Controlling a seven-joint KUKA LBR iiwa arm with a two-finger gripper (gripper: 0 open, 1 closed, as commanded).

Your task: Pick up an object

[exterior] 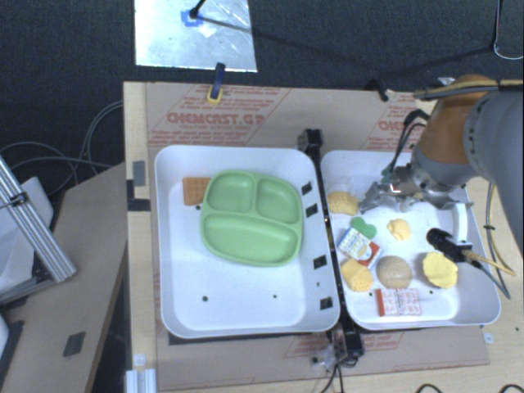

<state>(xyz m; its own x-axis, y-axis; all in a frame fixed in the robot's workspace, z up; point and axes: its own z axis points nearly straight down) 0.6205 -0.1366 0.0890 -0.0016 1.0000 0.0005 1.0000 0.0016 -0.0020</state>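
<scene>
The right bin [475,305] holds several toy foods. Among them are a pale yellow bun [342,201], a small white, red and green carton [358,245] and a green piece [363,227]. There are also an orange round piece [357,277], a tan ball [394,271], a small yellow chunk [399,229], a yellow lemon-like piece [440,269] and a red and white packet [399,302]. My gripper [379,194] hangs low over the bin's back half, just right of the bun and above the carton.
The left bin [188,301] holds a green divided plate [250,217] and an orange cracker [194,190] at the plate's left. A black divider with clips [323,219] runs between the bins. The grey arm [479,137] crosses the right bin's back right corner.
</scene>
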